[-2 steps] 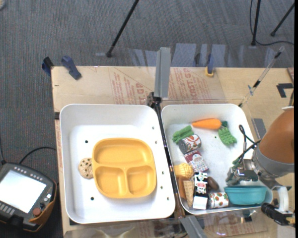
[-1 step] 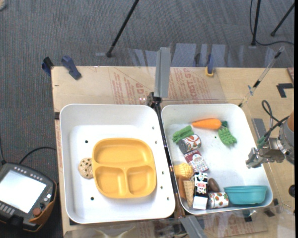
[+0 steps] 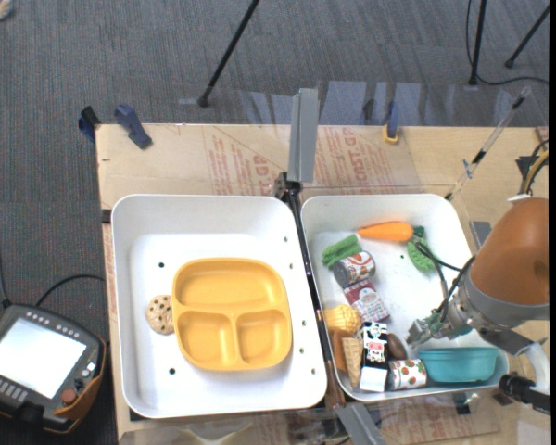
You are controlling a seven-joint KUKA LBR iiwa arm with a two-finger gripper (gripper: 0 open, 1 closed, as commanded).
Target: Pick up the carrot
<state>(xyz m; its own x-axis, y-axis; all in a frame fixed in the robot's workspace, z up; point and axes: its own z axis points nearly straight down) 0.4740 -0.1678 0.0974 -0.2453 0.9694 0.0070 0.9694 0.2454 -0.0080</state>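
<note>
A: Largest first. Worktop (image 3: 195,156), with two white bins side by side. Left bin (image 3: 130,248) given over to a yellow tray (image 3: 232,313), with a cookie (image 3: 159,314) just beside its left edge. Right bin (image 3: 371,204) crowded with small toy foods.

B: Arm (image 3: 514,258)?

A: In from the right, orange band over the right bin's near right part, wrist angled down and left. Probably low there because of the clutter at that end.

B: Bowl?

A: Teal bowl (image 3: 457,363) at the near right corner, just beside the gripper (image 3: 431,325).

B: Carrot?

A: Carrot (image 3: 386,232) at the far end of the right bin, flat on the floor, tip to the left, leaves to the right. Green pieces either side: one (image 3: 340,248) near the tip, one (image 3: 421,256) just beside the leaves. Can (image 3: 357,269) a little nearer. Fairly open from above, so likely an easy approach.

B: Gripper and carrot?

A: Well apart. Gripper down among the near clutter, carrot untouched at the far wall. Nothing seen in the grip.

B: Open or closed?

A: Cannot tell. Too small and blurred against the bin floor.

B: Judgement?

A: Pick not yet begun, and a move toward the far wall needed first.
</note>
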